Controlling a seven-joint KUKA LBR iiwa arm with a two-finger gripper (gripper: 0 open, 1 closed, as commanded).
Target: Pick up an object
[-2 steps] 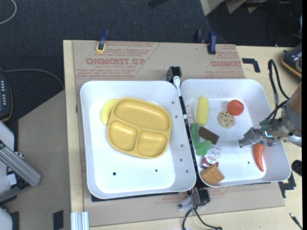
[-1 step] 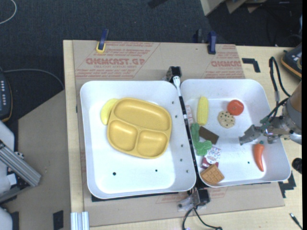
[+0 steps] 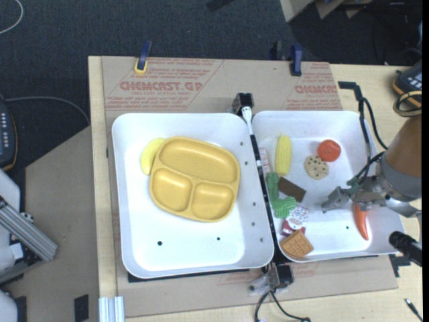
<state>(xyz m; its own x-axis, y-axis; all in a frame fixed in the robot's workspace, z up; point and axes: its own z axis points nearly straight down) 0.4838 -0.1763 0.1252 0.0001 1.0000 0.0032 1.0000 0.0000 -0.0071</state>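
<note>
A light wooden bench (image 3: 107, 180) is covered toward its far side by a brown cardboard sheet (image 3: 201, 82) printed with red lettering, held at its far edge by a yellow clamp (image 3: 141, 62) and a blue clamp (image 3: 295, 59). Directly on the bench, on the near side of that sheet, sit two shallow white bins touching side by side: the left bin (image 3: 134, 200) and the right bin (image 3: 335, 237). Black cables (image 3: 281, 307) trail across the bench's near edge, below the seam between the bins.
</note>
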